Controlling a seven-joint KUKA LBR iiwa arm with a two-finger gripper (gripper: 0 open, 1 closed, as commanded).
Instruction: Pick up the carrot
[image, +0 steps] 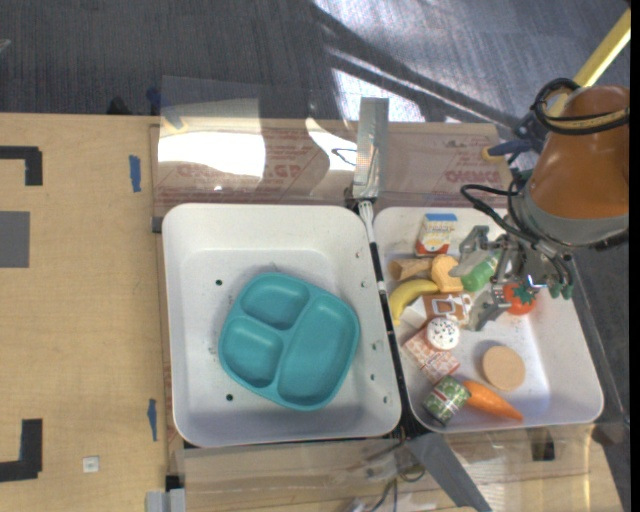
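The carrot (492, 401), orange and tapered, lies near the front edge of the right bin (572, 392), its thick end beside a small green-labelled can (446, 398). My gripper (478, 279) hangs over the middle of that bin, well behind the carrot and apart from it. It looks open, its two grey fingers spread around a small green item (484, 268). A red tomato-like piece (519, 298) sits just right of the fingers.
The right bin also holds a banana (411, 296), a small carton (437, 235), a yellow-orange piece (445, 268), a white speckled ball (443, 333) and a tan disc (503, 367). A teal divided plate (290, 340) fills the left bin (190, 250).
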